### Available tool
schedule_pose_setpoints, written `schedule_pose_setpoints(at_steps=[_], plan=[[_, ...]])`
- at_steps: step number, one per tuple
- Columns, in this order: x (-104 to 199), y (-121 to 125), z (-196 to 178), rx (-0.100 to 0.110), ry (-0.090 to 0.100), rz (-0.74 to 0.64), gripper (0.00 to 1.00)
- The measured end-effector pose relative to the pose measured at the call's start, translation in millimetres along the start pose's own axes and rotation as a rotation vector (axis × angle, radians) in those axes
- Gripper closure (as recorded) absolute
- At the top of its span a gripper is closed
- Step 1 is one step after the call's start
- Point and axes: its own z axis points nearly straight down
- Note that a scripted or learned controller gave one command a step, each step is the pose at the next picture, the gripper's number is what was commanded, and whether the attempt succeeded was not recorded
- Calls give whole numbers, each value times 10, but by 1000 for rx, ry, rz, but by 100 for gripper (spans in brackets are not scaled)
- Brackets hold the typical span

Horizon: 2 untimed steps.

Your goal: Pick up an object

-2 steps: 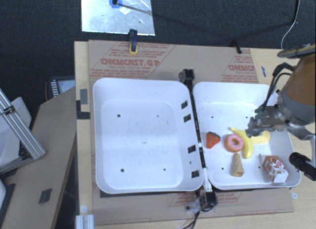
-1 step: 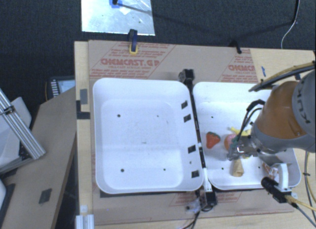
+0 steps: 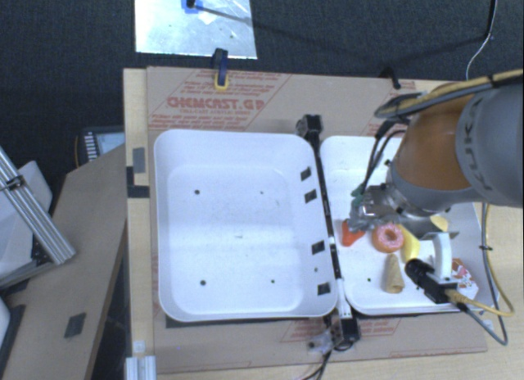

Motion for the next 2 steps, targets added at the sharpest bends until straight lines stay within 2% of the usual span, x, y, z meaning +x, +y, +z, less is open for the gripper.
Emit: schedule_pose_setpoints(at_steps=[1,2], plan=[[-234,730,-1743,-14,-6,8,100],[-591,495,-665,18,-3,17,100]])
